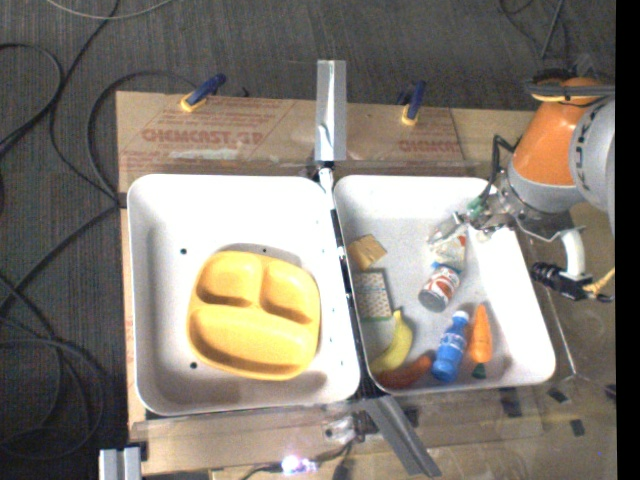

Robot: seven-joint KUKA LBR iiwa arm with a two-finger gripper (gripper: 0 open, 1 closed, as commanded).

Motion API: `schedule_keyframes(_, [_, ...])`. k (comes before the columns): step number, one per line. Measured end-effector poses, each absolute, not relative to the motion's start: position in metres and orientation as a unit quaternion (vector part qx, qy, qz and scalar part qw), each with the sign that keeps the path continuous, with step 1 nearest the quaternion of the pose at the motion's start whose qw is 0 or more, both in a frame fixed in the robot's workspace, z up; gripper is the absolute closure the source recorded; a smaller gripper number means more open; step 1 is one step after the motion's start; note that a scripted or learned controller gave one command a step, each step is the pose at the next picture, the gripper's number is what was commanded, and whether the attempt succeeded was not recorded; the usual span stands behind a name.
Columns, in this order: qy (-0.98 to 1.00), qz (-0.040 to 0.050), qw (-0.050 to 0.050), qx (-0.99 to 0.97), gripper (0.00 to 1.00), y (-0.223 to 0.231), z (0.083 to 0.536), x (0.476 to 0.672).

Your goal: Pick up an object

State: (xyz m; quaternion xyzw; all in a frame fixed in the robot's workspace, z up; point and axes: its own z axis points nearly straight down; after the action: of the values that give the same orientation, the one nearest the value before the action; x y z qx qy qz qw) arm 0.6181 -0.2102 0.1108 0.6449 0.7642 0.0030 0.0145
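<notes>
Seen from above at a slant, two shallow white plastic bins sit side by side on a cardboard-covered surface [150, 133]. The left bin [150, 268] holds a yellow plastic divided tray [257, 314] with three compartments, lying near the bin's middle.

The right bin [400, 203] holds a scatter of small things. A small tan block [366, 252] lies near its left wall, with a grey rectangular grater-like piece [373, 295] just below it. A yellow toy banana [397, 341] curves along the lower left, touching a reddish-brown toy sausage [404, 372] at the bottom edge. A small blue bottle [451, 346] lies beside an orange toy carrot [480, 336] at lower right. A red-and-white can [440, 286] lies tilted near the centre.

The grey arm with its orange band [550, 148] reaches in from the right. Its pincer [462, 226] sits low over the bin's upper right, just above the can, among clear and white clutter. Whether the pincer is open or closed cannot be told.
</notes>
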Motion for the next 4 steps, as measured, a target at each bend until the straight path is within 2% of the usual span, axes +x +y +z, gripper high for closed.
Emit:
schedule_keyframes(1, [0.816, 0.0042, 0.03, 0.578, 0.0, -0.214, 0.108, 0.597])
schedule_keyframes(2, [0.831, 0.0022, 0.015, 0.556, 0.0, -0.223, 0.109, 0.675])
schedule_keyframes(3, [0.858, 0.0016, 0.014, 0.514, 0.0, -0.224, 0.11, 0.646])
schedule_keyframes(4, [0.848, 0.0004, 0.002, 0.531, 0.0, -0.223, 0.18, 0.64])
